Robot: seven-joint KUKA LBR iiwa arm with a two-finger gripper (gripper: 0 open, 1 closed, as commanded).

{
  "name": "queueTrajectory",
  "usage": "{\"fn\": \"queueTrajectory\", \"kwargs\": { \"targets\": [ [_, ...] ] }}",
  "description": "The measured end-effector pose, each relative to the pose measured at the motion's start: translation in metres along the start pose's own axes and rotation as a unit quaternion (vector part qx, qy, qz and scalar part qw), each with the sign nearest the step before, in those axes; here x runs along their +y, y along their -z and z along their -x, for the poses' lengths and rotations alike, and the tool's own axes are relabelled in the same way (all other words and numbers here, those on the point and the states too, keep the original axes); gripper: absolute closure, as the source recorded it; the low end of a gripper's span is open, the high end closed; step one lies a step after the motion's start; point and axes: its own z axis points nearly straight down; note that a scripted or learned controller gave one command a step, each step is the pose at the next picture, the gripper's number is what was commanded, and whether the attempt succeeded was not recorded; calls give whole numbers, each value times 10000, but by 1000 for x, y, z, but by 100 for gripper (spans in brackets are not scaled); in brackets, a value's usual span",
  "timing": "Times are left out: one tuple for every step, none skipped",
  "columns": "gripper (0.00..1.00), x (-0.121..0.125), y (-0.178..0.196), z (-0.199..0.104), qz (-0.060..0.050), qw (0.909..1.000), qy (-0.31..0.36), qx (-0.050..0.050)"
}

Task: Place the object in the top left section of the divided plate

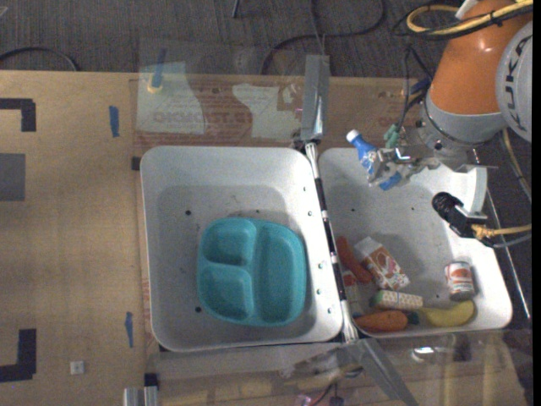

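A teal divided plate (254, 271) lies in the left bin (169, 184), with its two smaller sections on the left side. My gripper (387, 169) hangs over the far left part of the right bin (423, 218). It is shut on a small blue bottle (366, 154) with a white cap. The bottle is tilted, with its cap pointing up and to the left. The bottle is off the bin floor, right of the divider between the bins.
The near part of the right bin holds a red sausage (351, 260), a small carton (383, 266), a can (459, 279), a banana (449, 314), a carrot (383, 320) and a patterned bar (397, 299). A metal rail (314, 100) stands behind the bins.
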Motion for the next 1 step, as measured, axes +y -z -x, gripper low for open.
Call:
{"fn": "queueTrajectory", "kwargs": {
  "targets": [
    [0,0,0,0,2,10000,0,0]
  ]
}}
